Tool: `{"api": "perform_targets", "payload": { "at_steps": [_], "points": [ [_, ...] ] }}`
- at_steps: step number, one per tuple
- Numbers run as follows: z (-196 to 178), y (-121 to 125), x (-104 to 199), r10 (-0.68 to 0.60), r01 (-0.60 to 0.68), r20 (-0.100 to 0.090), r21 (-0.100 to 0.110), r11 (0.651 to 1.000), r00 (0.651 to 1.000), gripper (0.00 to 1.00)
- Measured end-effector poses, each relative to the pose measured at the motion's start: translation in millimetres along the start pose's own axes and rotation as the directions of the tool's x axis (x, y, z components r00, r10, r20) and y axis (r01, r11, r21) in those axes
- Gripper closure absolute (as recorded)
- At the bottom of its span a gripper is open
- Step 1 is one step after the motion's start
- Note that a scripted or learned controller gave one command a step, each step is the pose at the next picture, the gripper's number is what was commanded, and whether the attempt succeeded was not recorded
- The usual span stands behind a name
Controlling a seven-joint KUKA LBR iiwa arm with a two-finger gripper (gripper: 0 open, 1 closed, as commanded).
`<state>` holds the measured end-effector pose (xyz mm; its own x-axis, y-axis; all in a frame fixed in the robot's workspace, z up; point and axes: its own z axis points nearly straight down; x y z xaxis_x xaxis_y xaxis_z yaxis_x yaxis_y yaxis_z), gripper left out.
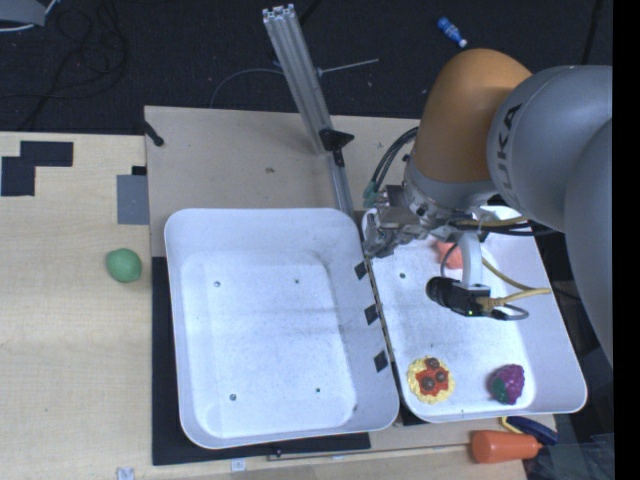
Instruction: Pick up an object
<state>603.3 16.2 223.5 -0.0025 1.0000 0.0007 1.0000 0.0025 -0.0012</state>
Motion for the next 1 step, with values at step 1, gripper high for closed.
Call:
{"api": "perform_targets", "payload": {
  "at_steps": [1],
  "points": [
    [-13.6,-17.9,48.1,0.000,0.000,-0.001,-0.002,1.000,1.000,1.00]
  ]
}}
